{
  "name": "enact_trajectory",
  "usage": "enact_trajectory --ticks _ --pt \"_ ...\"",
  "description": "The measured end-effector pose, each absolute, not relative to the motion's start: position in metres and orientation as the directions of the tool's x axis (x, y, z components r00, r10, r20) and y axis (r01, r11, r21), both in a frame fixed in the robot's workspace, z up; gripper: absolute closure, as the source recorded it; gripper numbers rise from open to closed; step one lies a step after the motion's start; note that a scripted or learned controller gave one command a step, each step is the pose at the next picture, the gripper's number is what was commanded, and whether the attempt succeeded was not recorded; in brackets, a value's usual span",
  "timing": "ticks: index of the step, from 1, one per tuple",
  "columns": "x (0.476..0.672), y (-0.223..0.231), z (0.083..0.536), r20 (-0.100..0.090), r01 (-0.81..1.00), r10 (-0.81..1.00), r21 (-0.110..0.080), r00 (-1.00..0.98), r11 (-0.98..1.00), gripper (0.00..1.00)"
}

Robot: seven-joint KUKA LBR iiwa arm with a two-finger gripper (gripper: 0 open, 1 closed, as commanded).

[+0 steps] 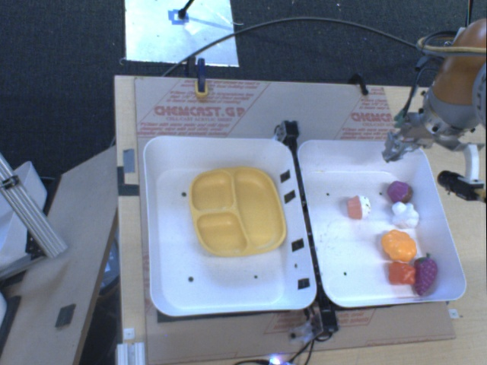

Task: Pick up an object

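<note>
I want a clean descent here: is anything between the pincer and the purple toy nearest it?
Nothing visible. The pincer hangs over the right bin's far corner; bare white floor separates it from the purple toy.

1 fixed cam, mounted above the bench (pixel 251 101), looking down at a slant w/ the far edge at frame top and the near edge at the bottom. Set back far enough to take in both white bins whole: left bin (pixel 163 226) approx. centre-frame, right bin (pixel 342 280) toward the right. Dark floor shows beyond the bench at top. The arm (pixel 456 82) enters from the upper right.
</note>
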State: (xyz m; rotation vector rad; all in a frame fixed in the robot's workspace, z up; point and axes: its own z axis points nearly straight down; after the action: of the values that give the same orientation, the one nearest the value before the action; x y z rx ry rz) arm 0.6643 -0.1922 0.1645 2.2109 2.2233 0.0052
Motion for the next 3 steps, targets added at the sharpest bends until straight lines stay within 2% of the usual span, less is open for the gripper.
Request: enact_trajectory --ticks 1,2,3 --pt "0.664 -0.201 0.215 -0.003 1.0 1.0 0.007 -0.002 0.002 1.0" --pt "0.666 -0.201 0.229 -0.002 1.0 1.0 0.005 -0.005 0.005 1.0" --pt "0.654 -0.158 0.236 0.0 1.0 1.0 0.002 -0.008 0.008 1.0"
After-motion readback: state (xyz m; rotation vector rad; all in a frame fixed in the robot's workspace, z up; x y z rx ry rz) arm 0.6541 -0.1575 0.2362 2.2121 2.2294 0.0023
